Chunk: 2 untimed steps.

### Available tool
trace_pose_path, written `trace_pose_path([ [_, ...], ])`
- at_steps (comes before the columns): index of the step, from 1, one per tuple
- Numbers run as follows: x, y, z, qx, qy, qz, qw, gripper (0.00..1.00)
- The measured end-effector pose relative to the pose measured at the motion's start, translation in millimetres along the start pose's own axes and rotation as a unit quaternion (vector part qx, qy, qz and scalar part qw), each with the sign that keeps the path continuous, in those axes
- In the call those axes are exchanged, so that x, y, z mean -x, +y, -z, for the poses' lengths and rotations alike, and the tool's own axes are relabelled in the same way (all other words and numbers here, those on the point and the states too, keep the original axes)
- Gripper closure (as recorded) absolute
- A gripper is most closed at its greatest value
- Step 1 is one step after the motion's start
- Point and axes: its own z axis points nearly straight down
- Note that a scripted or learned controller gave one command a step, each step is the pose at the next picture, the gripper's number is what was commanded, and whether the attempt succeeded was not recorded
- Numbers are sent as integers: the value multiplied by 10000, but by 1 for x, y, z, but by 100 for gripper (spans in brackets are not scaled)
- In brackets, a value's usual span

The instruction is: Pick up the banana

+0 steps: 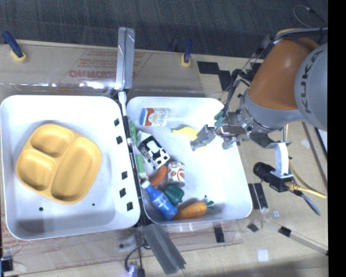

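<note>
the hand (pixel 210 138) hangs over the right bin (pixel 233 195), fingers spread, gripping nothing. the banana (pixel 185 133) lies just beside its fingertips, apart from the clutter, leaving clearance for a grasp.

Your grey KUKA arm (pixel 311 68) reaches in from the right of the camera view, its orange band (pixel 282 74) bulging just above the wrist. Below that band the grey wrist housing (pixel 265 117) tilts down and to the left. At its end you see the two-finger metal gripper (pixel 213 138), its two fingers spread apart with open space between them and nothing clasped there.
</note>
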Motion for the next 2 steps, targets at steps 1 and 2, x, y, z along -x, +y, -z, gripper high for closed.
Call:
trace_pose_path([
  [1, -12, 43, -79, -4, -5, 314, 9995, 0],
  [2, 21, 70, -161, 17, -9, 483, 9988, 0],
])
